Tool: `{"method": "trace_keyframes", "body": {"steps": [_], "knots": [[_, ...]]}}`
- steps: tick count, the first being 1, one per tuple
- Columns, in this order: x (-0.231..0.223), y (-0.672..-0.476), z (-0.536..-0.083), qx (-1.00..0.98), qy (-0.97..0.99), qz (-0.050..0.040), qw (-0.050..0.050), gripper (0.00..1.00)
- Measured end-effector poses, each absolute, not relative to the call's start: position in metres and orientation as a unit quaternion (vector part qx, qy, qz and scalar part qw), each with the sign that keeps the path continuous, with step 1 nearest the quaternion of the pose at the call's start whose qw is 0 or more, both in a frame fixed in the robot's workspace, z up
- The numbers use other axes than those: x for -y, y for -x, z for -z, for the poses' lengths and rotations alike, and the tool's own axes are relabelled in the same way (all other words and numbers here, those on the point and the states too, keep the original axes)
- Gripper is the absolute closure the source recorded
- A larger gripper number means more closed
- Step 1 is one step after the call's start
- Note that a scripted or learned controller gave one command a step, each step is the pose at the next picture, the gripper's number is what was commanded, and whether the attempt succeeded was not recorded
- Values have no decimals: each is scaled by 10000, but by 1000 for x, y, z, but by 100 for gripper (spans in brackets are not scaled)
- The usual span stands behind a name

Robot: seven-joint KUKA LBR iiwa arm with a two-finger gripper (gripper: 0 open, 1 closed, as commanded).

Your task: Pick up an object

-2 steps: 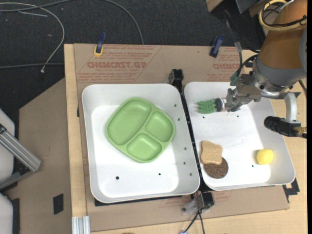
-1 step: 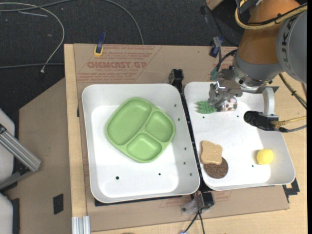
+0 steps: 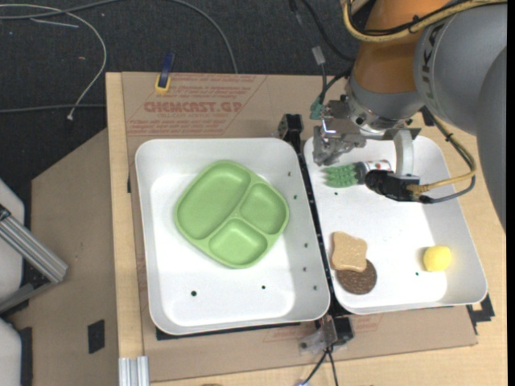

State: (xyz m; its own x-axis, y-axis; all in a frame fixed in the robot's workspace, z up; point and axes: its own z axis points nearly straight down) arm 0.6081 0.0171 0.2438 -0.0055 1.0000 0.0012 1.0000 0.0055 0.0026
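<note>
Nearest you in the right bin (image 3: pixel 463 252) lie a brown disc (image 3: pixel 357 279) with a tan slice (image 3: pixel 348 252) leaning on it, and a yellow ball (image 3: pixel 437 258); the left bin (image 3: pixel 153 215) holds a green divided plate (image 3: pixel 232 213). Farther back, the gripper (image 3: pixel 330 153) hangs just beside a green bristly object (image 3: pixel 342 175), the likely target, which rests on the bin floor. Nothing is lifted yet; the grasp remains.

One fixed cam above bench, slanted down on both bins (image 3: pixel 161 296).
</note>
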Motion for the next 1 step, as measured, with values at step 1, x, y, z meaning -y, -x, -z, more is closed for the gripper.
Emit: {"method": "trace_keyframes", "body": {"steps": [1], "knots": [[-78, -610, -235, -7094, -7048, -9, -5, 100]]}}
